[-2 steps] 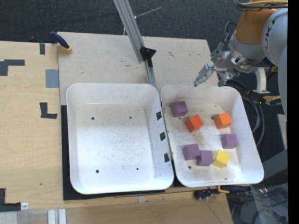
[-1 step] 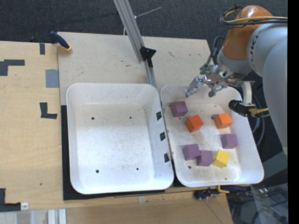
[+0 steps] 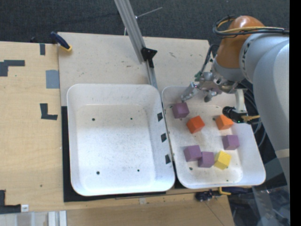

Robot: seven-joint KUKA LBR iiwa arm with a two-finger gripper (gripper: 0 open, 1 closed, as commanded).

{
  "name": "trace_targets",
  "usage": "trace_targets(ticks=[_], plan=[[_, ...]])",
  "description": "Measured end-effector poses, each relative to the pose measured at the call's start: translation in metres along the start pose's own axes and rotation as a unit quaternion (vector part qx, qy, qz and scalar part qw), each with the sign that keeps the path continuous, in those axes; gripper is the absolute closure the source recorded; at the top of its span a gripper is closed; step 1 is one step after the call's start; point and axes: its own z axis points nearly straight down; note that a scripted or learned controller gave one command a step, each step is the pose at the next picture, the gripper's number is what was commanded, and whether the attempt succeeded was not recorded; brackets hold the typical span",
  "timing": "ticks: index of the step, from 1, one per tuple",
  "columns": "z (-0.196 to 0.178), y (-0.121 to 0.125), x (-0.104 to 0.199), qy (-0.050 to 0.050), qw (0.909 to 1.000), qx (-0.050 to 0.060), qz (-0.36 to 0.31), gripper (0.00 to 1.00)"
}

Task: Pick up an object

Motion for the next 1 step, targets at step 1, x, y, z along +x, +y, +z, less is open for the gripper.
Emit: trace_targets(ticks=[1], plan=[[-0.0128,0.0007,0.0007,0.0,1.0,0.0,-0.001,1.0]])
